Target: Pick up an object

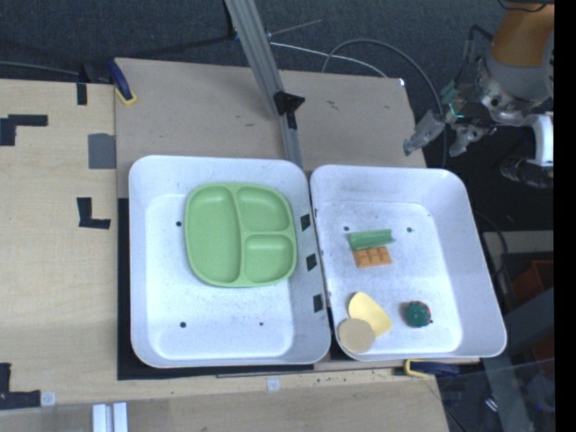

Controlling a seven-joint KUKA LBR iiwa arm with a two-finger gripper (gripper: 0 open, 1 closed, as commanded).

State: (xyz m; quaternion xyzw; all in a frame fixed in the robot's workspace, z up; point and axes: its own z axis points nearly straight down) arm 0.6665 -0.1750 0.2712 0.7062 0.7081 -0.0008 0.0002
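At the near edge of the right bin (477, 241) a round tan disc (356, 335) touches a yellow piece (371, 311). A small green and red toy (416, 313) sits near them. Farther back, an orange waffle block (373, 257) lies just beside a green block (371, 238). The left bin (153, 268) holds a green plate with three parts (240, 234). Far off, past the right bin's back corner, the claw (443, 135) hangs over the counter (198, 106) edge. I cannot tell its state. Nothing sits between it and the toys.
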